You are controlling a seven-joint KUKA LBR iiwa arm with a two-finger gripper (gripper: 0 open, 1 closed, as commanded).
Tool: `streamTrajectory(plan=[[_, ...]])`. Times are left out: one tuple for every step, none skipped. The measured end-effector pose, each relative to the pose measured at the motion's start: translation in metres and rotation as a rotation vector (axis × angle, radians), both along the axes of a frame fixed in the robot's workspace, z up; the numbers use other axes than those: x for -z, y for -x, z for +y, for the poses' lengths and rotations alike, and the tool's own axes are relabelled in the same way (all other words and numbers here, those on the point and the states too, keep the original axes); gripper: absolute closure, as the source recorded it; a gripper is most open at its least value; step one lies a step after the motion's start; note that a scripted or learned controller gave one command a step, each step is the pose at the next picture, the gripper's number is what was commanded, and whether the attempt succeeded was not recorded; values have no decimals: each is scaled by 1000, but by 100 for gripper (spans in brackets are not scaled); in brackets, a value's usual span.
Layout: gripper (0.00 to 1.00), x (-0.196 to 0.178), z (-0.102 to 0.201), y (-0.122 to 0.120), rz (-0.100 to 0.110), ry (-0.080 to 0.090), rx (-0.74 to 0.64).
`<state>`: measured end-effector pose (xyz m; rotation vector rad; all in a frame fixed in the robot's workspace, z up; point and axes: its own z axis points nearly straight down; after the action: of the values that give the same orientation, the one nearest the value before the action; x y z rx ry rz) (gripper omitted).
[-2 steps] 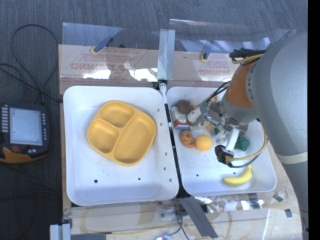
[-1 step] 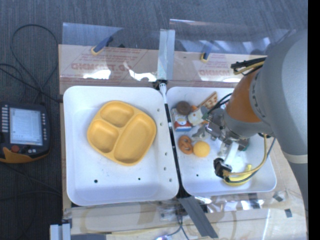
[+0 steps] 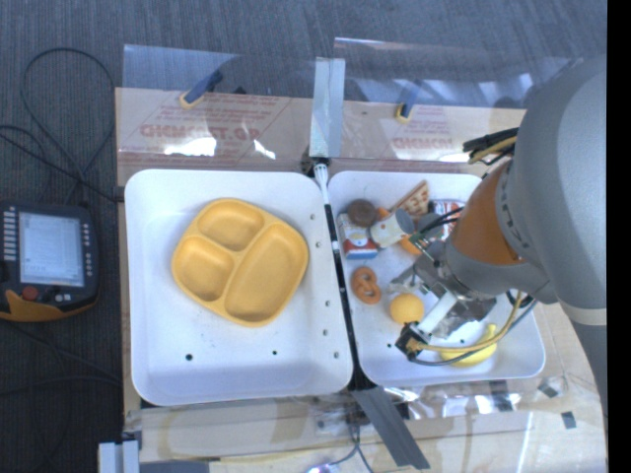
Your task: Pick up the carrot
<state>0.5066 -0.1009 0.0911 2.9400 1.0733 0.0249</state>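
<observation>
Fingers [image 3: 409, 279] spread apart, carrot [image 3: 366, 284] just beside their tips.

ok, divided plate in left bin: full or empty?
Empty. All three compartments of the yellow plate show bare yellow, in the left bin.

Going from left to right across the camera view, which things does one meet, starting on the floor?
Handheld control pendant → yellow divided plate → pretzel-shaped piece → orange ball → grey robot arm.
</observation>
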Motion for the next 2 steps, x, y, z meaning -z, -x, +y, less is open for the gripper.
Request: streamTrajectory(plan=[[0,0,-3,14,-2,-5,201],[0,0,0,13,-2,-2,405]])
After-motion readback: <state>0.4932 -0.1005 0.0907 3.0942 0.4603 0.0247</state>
